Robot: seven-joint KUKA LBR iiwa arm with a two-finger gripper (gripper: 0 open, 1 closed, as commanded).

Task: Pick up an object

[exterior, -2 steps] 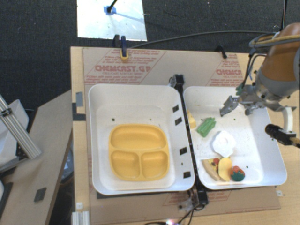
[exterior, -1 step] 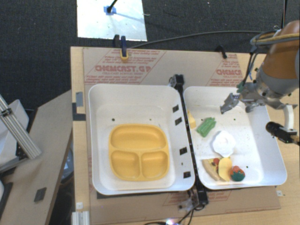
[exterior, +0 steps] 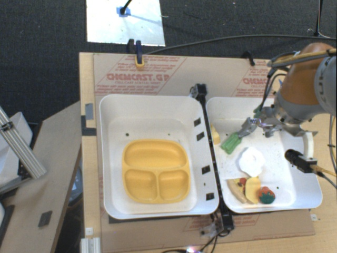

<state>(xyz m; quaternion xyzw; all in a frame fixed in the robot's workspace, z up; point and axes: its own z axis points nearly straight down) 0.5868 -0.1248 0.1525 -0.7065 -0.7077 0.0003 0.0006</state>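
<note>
Board (exterior: 158, 70) under bins: red print "CHEMCAST GP", repeated at right, partly hidden by arm; smaller lines unreadable.

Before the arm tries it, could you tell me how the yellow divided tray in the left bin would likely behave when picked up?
The yellow divided tray looks like moulded plastic, so probably stiff and light for its size. It lies flat in the left bin with a low rounded rim, so it seems hard to pinch and may slide rather than lift. Being wide and shallow, it is unlikely to roll or tip.
</note>
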